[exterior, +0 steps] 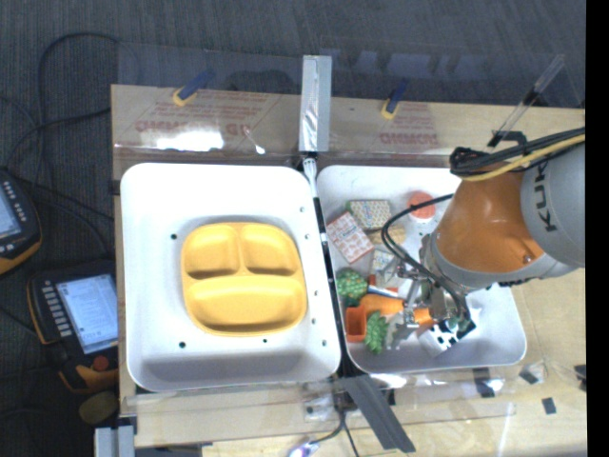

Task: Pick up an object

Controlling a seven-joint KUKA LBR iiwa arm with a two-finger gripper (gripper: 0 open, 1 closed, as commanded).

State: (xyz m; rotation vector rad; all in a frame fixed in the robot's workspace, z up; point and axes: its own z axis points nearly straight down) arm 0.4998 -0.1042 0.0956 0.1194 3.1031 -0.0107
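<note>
Glossy yellow plastic tray (244, 276) lies in a smooth white plastic bin (143, 255); pale bare wood table (533, 427) underneath; matt grey carpet (285, 12) beyond.

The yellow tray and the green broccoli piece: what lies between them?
In the camera view, between the yellow tray and the broccoli piece lie bare white bin floor and the two bins' adjoining rims.

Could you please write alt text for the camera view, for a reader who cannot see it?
A grey and orange robot arm reaches from the right into the right white bin, its gripper low among small cluttered objects. The left white bin holds a yellow divided tray.
</note>
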